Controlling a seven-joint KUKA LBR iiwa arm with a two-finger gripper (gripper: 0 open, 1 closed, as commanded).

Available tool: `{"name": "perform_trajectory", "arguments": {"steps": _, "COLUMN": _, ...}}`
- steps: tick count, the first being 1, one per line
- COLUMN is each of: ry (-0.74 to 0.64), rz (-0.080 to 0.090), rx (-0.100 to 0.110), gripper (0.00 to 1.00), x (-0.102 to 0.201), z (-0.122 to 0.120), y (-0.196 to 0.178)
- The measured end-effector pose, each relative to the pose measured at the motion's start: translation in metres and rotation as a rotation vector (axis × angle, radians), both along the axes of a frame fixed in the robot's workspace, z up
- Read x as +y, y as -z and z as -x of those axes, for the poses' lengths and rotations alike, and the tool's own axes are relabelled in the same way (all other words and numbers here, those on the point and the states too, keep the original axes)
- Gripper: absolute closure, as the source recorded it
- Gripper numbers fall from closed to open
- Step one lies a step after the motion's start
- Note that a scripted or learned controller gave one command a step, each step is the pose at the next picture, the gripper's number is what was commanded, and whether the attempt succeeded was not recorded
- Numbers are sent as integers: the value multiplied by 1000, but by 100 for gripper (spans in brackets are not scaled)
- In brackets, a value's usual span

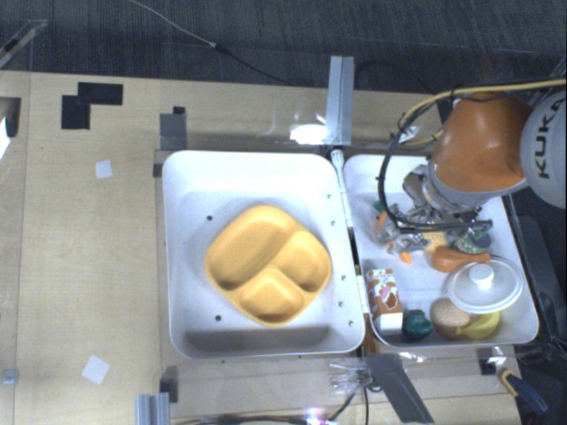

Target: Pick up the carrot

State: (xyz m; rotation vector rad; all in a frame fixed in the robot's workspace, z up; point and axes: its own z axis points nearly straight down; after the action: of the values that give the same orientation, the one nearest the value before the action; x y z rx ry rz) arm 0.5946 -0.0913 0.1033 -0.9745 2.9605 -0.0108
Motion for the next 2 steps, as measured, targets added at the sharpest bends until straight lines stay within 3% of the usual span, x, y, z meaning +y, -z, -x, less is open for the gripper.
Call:
{"name": "perform_trajectory", "arguments": {"steps": 1, "ry": 203, "rz": -4, "rx": 12, "gripper": 100, "x": 41, "z": 50, "y": -85}}
{"name": "perform_trajectory", "arguments": {"steps": 2, "ry": -89, "rz": 2, "rx": 12, "gripper": 100, "x": 41, "z": 54, "y": -140}}
